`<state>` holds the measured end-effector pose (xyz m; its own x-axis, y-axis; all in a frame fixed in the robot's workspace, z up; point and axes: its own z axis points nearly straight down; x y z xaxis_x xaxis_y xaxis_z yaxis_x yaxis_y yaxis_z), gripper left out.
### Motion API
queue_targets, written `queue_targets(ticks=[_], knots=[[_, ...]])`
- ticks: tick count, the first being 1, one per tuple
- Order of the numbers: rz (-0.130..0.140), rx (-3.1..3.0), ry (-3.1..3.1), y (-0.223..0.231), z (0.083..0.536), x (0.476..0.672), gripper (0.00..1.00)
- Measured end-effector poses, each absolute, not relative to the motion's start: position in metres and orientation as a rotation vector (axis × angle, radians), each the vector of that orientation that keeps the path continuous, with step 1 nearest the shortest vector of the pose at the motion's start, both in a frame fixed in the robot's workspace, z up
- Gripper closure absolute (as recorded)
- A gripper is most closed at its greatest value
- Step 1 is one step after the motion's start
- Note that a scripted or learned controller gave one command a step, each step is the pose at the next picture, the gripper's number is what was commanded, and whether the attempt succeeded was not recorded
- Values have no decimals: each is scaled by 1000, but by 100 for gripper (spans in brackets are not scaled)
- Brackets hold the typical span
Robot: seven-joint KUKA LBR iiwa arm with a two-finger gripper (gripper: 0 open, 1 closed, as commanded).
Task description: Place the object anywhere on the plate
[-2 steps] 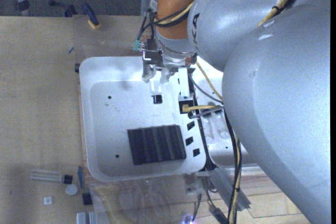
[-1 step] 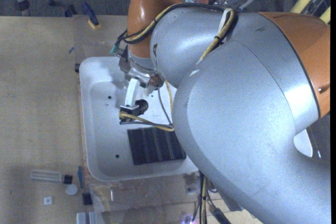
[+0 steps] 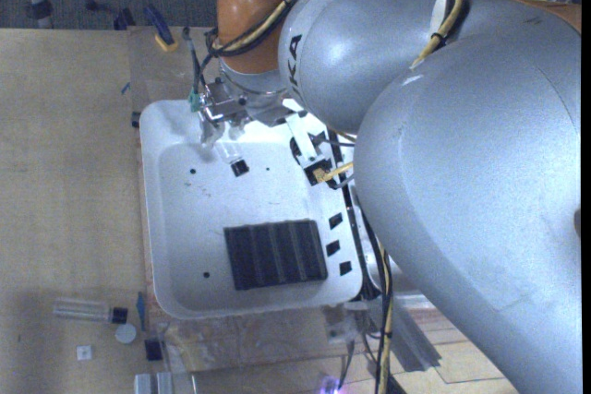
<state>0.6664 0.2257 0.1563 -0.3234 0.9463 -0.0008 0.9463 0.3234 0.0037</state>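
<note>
**Over the left bin, arm bent low above the tray**

In the shallow white plastic bin (image 3: 166, 226) on the pale wooden worktop (image 3: 65, 180) lies a dark ribbed rectangular block (image 3: 275, 254), flat on the bin floor toward the near edge. Farther back on the same floor sits a small black square piece (image 3: 239, 167), apart from the block and just below the hand (image 3: 214, 136). A few tiny dark specks dot the floor around them.

The grey arm (image 3: 443, 125), with its orange band (image 3: 263, 0) (the glossy dome at the top), covers most of the right side. The hand hangs at the bin's far left corner; whether its fingers are wide, narrow or holding anything cannot be told from this angle. No plate can be made out.

On the arm's casing, black letters read partly as "KA" (image 3: 295, 65); the rest curves out of sight.

Near the bin's front left corner, on the worktop, lie a clear tube (image 3: 81, 310) and some small bits.
</note>
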Motion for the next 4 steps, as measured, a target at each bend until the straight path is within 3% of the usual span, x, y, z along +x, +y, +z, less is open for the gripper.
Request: queue_targets(ticks=[1, 2, 3, 4], knots=[[5, 1253, 2876, 181, 224, 667, 100], [7, 170, 3130, 174, 266, 656, 100], [3, -290, 3127, 140, 230, 656, 100], [4, -888, 3004, 102, 252, 668, 100]])
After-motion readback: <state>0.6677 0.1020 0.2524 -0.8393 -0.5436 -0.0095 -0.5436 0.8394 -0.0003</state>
